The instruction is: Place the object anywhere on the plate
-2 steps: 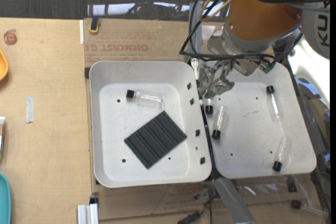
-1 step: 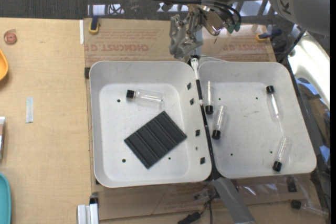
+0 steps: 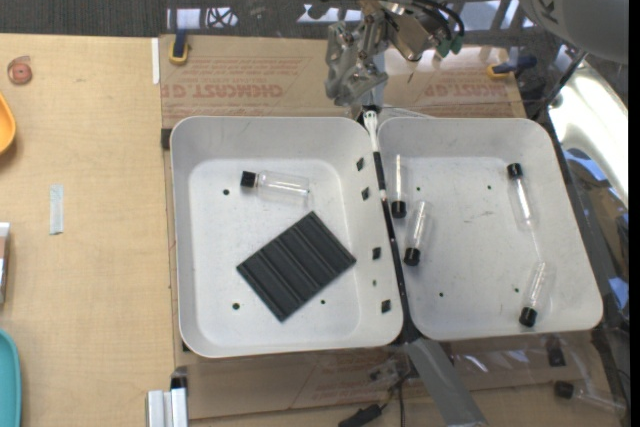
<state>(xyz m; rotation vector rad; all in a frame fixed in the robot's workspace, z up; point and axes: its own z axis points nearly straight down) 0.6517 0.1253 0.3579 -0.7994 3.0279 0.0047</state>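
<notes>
— Over the far edge, between the two bins, the gripper (image 3: 352, 75) is seen; whether its jaws are apart or together cannot be told.

— Nothing is seen between them. One vial (image 3: 274, 184) lies in the left bin (image 3: 190, 245) just beyond the dark ridged plate (image 3: 297, 265), apart from it.

— So nothing is placed yet?

— Judged so. Four more vials (image 3: 413, 233) are scattered in the right bin (image 3: 570, 245); the wrist is cut off above.

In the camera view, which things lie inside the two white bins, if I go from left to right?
Clear plastic vial with black cap → dark grey ribbed rectangular plate → two clear black-capped vials near the divider, order unclear → clear vial with black cap at its top → clear vial with black cap at its bottom.
</notes>
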